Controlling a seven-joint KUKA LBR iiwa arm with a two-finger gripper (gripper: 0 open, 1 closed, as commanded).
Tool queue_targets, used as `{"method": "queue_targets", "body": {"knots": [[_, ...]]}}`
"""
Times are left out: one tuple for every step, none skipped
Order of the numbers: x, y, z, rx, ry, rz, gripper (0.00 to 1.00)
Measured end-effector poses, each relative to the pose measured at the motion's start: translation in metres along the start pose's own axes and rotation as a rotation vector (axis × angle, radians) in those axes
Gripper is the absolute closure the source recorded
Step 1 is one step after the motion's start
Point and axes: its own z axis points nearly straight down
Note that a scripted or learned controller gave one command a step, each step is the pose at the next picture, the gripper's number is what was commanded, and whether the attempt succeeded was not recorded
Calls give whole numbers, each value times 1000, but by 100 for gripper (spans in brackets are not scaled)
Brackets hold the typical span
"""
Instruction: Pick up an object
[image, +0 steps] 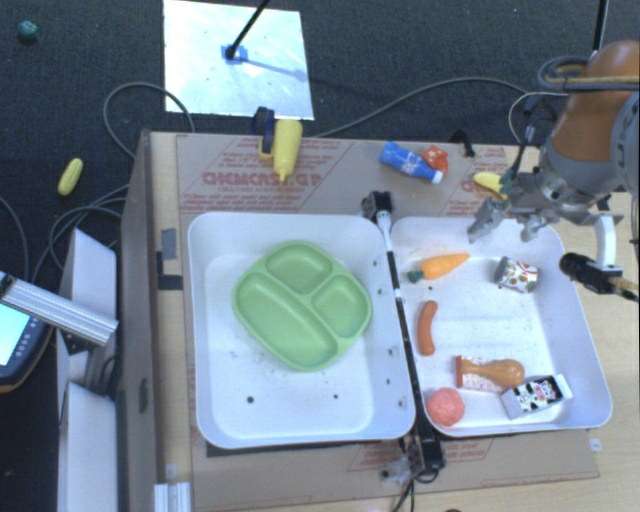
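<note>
The approach step is judged in hand: the gripper (507, 220) is held spread and empty above the right bin (585, 350), and a descent onto the toy carrot (441, 266) just below-left is called for.

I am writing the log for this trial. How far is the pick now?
Done: nothing lifted; the toy carrot, sausage and small carton all lie in the right bin.
In hand: the gripper hovers over the bin's far edge, jaws apart, holding nothing.
Left: descend, grasp one object, lift.
</note>
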Motion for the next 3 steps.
{"method": "queue_targets", "body": {"knots": [[-64, -8, 109, 4, 0, 2, 0], [-27, -48, 120, 1, 1, 1, 0], [18, -90, 59, 0, 1, -1, 0]]}}
